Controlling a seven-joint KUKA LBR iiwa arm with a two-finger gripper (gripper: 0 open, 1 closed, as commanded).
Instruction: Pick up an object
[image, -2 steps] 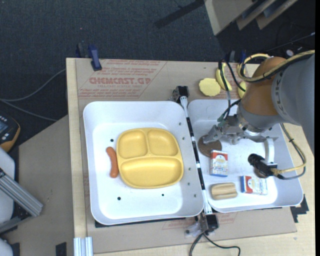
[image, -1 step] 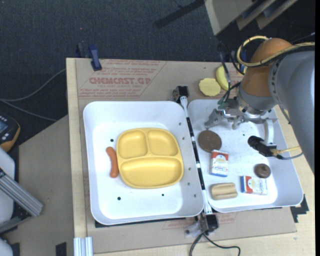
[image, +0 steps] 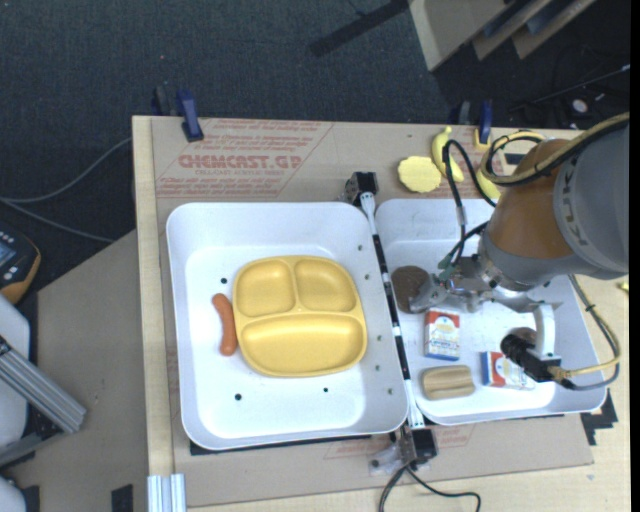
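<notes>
My gripper (image: 432, 293) hangs low in the right bin (image: 590, 400), its tip beside a brown round object (image: 406, 283) near the bin's left wall; I cannot tell whether it touches it. A small carton (image: 443, 333), a tan bread-like block (image: 446, 381) and another small box (image: 505, 371) lie nearby. The left bin (image: 200, 240) holds a yellow divided plate (image: 298, 315) and a hot dog (image: 225, 322).

1 fixed camera looks down at a slant on the counter (image: 250, 150) and 2 bins (image: 200, 400) from mid-distance.
</notes>
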